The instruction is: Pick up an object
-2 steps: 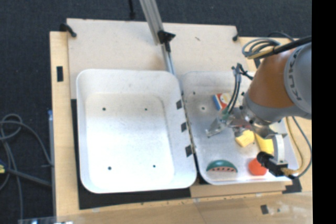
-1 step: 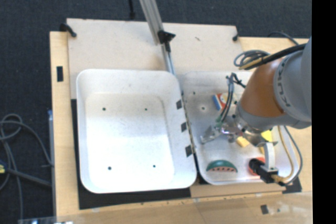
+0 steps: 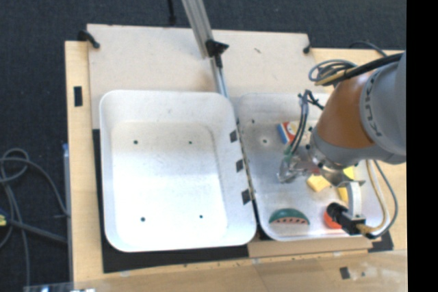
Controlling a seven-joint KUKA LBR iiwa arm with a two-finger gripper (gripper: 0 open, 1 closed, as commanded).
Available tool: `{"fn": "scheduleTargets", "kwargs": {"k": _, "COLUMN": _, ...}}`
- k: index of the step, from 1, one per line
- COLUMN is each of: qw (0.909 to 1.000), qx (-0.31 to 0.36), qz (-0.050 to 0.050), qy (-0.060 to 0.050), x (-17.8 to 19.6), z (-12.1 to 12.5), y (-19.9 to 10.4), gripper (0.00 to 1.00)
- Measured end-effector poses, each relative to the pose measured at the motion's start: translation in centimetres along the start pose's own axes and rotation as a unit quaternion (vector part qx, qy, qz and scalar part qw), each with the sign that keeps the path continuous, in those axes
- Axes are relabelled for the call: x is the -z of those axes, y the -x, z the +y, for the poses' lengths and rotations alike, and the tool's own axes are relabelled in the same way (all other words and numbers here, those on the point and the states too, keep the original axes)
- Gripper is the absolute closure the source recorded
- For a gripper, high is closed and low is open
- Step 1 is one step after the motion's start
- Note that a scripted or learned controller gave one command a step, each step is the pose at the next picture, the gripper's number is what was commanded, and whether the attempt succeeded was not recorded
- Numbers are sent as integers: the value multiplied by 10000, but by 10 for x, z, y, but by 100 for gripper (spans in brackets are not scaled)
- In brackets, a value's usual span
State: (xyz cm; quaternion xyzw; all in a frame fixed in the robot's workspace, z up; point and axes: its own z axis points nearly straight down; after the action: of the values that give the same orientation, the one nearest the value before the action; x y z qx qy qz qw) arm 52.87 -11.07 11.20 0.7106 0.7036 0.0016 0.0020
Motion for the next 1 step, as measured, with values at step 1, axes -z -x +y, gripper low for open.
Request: {"fn": "scheduleTargets", "kwargs": {"k": 1, "qw": 10000, "qx": 25, "qz": -5, "qy": 5, "x": 43, "z": 2, "y": 4, "gripper": 100}}
